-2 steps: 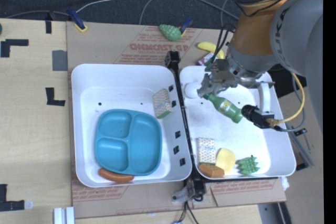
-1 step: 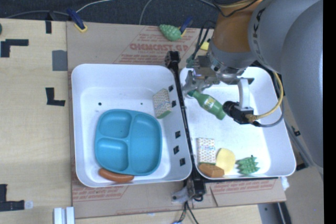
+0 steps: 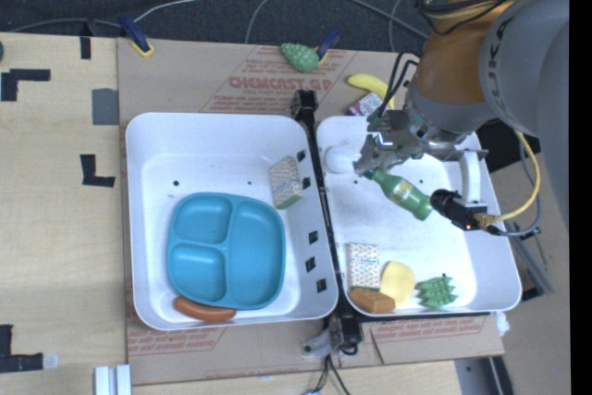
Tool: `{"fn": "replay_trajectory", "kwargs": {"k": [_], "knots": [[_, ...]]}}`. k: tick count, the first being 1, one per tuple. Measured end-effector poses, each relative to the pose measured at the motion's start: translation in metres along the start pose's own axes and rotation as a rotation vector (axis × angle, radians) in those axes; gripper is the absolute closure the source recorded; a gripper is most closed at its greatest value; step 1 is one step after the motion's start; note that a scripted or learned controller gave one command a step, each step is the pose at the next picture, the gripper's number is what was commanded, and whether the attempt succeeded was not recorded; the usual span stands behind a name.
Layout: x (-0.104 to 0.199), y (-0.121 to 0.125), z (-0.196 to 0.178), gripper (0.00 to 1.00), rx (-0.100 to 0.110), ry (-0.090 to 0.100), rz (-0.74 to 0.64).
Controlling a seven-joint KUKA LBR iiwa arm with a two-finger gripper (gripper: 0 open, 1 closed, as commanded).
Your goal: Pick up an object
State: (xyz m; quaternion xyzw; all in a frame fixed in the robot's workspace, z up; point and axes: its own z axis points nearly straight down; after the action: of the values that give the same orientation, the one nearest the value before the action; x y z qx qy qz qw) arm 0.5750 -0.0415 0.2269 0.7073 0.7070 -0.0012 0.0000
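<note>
A green bottle [image 3: 404, 193] lies at a slant in the upper part of the right bin [image 3: 481, 268], its neck pointing up-left. My gripper [image 3: 377, 162] comes down from the grey and orange arm [image 3: 462, 42] onto the neck end. The fingers stand to either side of the neck and look shut on it. The body of the bottle sticks out down and to the right of the fingers.
The right bin also holds a white object [image 3: 339, 162], a packet [image 3: 363, 264], a yellow piece [image 3: 398, 280], a brown piece [image 3: 373, 299] and a green toy [image 3: 437, 291]. The left bin [image 3: 153, 162] holds a blue divided plate [image 3: 227, 250], a sausage [image 3: 203, 310] and a small box [image 3: 287, 180]. A banana [image 3: 367, 84] lies behind the bins.
</note>
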Motion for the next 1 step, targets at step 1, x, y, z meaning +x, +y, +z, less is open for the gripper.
{"fn": "replay_trajectory", "kwargs": {"k": [1], "knots": [[0.0419,0.0006,0.0184,1.0,0.001,0.002,-0.002]]}}
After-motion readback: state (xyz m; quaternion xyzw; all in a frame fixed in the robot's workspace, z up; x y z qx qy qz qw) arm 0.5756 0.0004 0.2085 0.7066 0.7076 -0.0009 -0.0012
